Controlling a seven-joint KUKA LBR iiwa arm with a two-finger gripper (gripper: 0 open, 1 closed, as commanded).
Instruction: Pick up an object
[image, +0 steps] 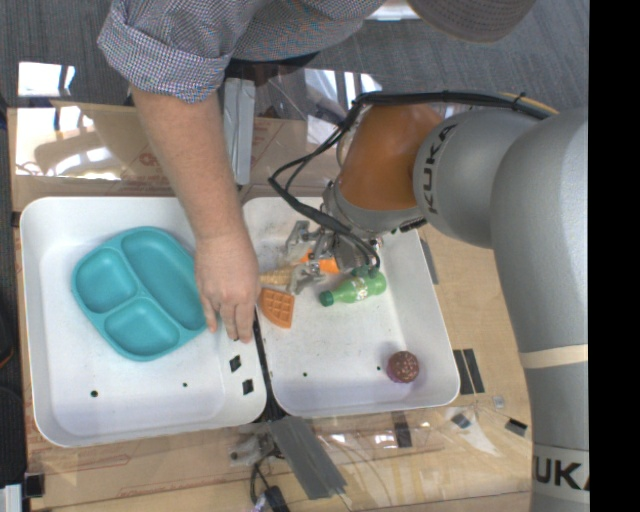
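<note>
- A teal divided plate (138, 290) is lying in the left bin (60, 400), toward that bin's far side.
- A person's hand (230, 285) is reaching down from the top of the view, its fingers resting at the plate's right edge, near the wall between the two bins.
- An orange waffle-like piece (278, 306) is lying in the right bin (420, 385), just beside the person's fingers.
- The gripper (322, 255) is hanging low over the far part of the right bin, among the small objects there; whether its tips are apart or together I cannot tell.
- A small orange object (328, 266) is sitting right at the gripper, partly hidden by it.
- A green bottle (353, 290) is lying on its side just beside the gripper.
- A brown ball (403, 366) is sitting well apart, near the right bin's near corner.
</note>
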